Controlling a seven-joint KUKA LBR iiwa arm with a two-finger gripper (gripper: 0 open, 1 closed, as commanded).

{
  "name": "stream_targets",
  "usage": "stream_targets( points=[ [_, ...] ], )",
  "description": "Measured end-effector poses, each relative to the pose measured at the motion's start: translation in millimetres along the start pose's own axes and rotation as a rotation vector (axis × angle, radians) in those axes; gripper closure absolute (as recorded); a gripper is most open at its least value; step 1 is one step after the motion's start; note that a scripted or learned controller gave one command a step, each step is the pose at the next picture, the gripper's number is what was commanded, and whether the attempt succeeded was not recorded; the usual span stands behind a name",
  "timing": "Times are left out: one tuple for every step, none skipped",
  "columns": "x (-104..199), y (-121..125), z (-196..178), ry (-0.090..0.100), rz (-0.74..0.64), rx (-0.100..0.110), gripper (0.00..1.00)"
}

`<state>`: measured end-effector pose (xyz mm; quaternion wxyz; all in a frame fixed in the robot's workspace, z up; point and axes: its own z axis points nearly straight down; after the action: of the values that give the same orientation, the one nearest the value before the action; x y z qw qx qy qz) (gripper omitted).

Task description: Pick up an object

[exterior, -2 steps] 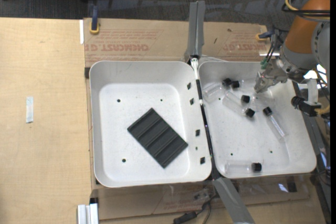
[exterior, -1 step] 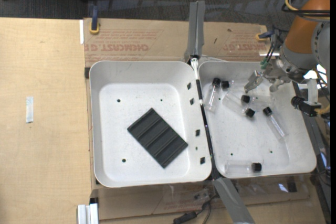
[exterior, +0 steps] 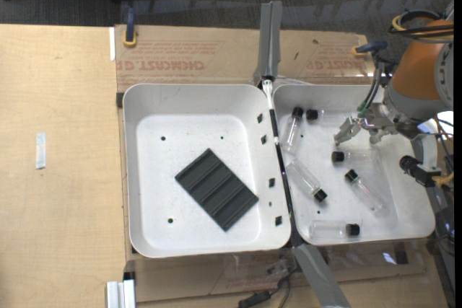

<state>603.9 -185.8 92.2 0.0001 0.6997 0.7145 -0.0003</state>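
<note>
The right bin (exterior: 411,227) holds several clear tubes with black caps. One tube (exterior: 293,130) leans along the bin's left wall, another (exterior: 306,179) lies below it, and a third (exterior: 330,230) rests at the front edge. A loose black cap (exterior: 337,156) sits mid-bin, and a short capped tube (exterior: 360,185) lies just right of it. My gripper (exterior: 362,130) hangs over the upper middle of this bin, just above the loose cap, open with nothing between its fingers. A dark ribbed block (exterior: 216,189) lies at a slant in the left bin (exterior: 137,155).
A second loose black cap (exterior: 312,114) sits near the right bin's back wall. The grey arm with its orange band (exterior: 424,73) comes in over that bin's right side. Black clips line the divider (exterior: 274,155) between the bins. Cardboard lies under both bins.
</note>
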Motion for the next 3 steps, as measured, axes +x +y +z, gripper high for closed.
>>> stream_targets(
  points=[
    [14.7,-48.7,0.9,0.001,-0.010,0.001,0.00],
    [13.5,-49.0,-8.0,0.000,-0.007,0.001,1.00],
    [13.5,-49.0,-8.1,0.000,-0.007,0.001,0.00]
  ],
)
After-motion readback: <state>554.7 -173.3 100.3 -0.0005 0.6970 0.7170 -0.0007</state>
